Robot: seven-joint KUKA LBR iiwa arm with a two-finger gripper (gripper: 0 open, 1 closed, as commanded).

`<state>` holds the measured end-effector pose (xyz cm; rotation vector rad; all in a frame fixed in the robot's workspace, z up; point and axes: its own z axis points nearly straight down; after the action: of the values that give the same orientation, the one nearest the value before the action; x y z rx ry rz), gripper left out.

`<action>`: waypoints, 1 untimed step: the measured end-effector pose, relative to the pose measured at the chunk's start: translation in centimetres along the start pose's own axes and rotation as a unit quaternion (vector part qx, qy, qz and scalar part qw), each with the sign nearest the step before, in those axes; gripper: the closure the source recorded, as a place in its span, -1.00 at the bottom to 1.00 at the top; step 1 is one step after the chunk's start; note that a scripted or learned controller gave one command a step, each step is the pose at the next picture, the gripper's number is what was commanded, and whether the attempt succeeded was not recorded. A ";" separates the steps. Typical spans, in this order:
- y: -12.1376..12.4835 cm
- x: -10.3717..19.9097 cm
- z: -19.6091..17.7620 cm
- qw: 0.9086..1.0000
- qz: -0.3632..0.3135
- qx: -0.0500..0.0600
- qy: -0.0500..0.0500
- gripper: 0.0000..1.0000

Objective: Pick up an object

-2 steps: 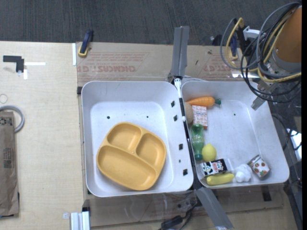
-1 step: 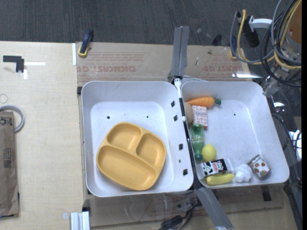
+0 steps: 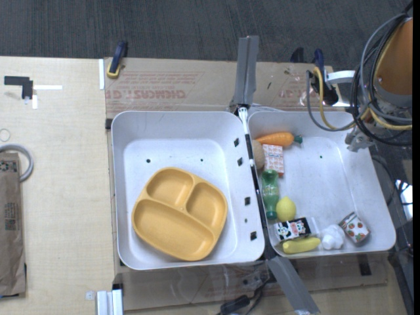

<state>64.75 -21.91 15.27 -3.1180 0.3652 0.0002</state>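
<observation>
Jaws' state cannot be told; left bin (image 3: 125,176) holds a yellow plate (image 3: 180,212).

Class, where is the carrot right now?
The carrot lies in the right bin, at its far left corner beside the divider, just above the red-and-white packet.

We look down from one fixed camera above the counter (image 3: 59,195), tilted at a slant, far enough back to take in both white bins: the left bin (image 3: 121,176) and the right bin (image 3: 374,195). The arm (image 3: 394,64) enters at the right edge.
</observation>
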 end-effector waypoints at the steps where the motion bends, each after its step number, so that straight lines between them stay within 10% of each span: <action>1: -0.3 1.2 -16.9 0.999 0.037 0.000 0.000 -1.00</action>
<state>66.01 -21.97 32.14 -3.1016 0.4793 -0.0004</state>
